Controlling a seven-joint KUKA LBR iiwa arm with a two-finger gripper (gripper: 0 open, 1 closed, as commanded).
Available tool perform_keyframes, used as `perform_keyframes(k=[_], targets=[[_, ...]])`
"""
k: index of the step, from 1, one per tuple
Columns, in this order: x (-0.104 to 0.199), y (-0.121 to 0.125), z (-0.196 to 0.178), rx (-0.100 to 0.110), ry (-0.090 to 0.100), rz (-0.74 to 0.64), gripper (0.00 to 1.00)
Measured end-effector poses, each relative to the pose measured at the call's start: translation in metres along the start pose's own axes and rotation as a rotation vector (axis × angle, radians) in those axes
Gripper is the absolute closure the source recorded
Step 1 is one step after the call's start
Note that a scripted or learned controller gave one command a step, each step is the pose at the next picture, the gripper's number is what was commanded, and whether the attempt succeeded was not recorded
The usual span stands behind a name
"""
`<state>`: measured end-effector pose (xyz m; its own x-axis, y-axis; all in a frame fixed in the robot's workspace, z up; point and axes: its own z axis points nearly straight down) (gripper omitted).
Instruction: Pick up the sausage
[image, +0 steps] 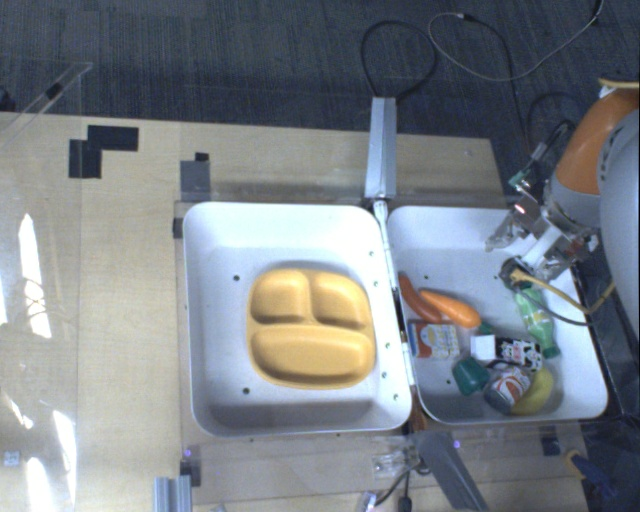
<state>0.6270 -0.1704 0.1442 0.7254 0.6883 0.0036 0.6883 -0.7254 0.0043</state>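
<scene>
So the sausage (409, 299) is the thin reddish-brown one, long and slightly curved, lying flat on the floor of the right bin (450, 240). It's tucked right up against that bin's left wall, the one it shares with the other bin, about halfway along. It runs at a slant, upper end nearer the wall, lower end pointing toward the tabletop's front edge. Its right side touches the orange carrot (450, 307), which partly overlaps it.
</scene>
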Motion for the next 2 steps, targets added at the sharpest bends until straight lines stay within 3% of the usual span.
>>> perform_keyframes(k=[1, 2], targets=[[-0.019, -0.044, 0.056, -0.001, 0.002, -0.032, 0.00], [-0.017, -0.042, 0.044, -0.005, 0.007, -0.034, 1.00]])
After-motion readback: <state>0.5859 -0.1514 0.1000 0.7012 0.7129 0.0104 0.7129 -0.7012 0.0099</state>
